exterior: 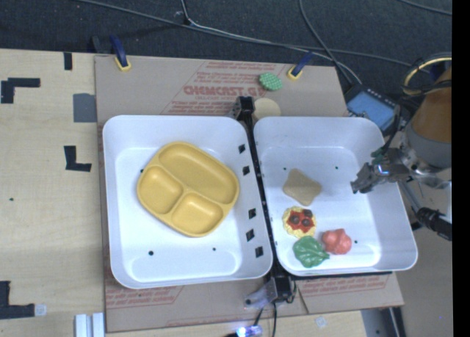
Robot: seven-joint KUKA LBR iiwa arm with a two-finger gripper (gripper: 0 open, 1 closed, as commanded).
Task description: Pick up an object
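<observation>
The right white bin (pixel 330 131) holds a tan bread-like piece (pixel 302 186), a small yellow round item with red and dark spots (pixel 299 221), a green leafy piece (pixel 310 252) and a red lumpy piece (pixel 337 241). My gripper (pixel 365 180) hangs over the bin's right side, near its right wall, to the right of the tan piece and apart from it. Nothing shows between the fingers. The arm comes in from the right edge, its orange band (pixel 433 115) above the wrist.
The left white bin (pixel 117 181) holds a yellow divided plate (pixel 188 188). A green dotted piece (pixel 270 81) lies on the cardboard behind the bins, by a yellow clamp (pixel 297 71). A blue device (pixel 373 106) and cables sit behind the right bin.
</observation>
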